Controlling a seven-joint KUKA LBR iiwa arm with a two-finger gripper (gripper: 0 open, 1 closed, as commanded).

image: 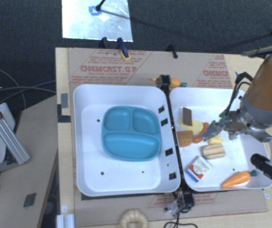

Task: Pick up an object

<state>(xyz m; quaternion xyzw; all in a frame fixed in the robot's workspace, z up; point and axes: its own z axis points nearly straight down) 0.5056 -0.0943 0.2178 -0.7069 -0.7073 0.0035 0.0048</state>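
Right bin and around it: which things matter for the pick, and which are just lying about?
For the pick:
pincer
bread roll
carrot
small carton
cheese wedge
brown block

Lying about:
blue divided plate in left bin
blue clamp

Two white bins sit side by side on the worktop (140, 63). The left bin (86, 127) holds a blue divided plate (130, 132). In the right bin (207, 99) the pincer (215, 128) hangs low over a cluster of toy foods, just above a pale block (215, 140) and a bread roll (213, 151); it may be touching the block. A carrot (236, 178) and a small box (199, 168) lie nearer the front rim.
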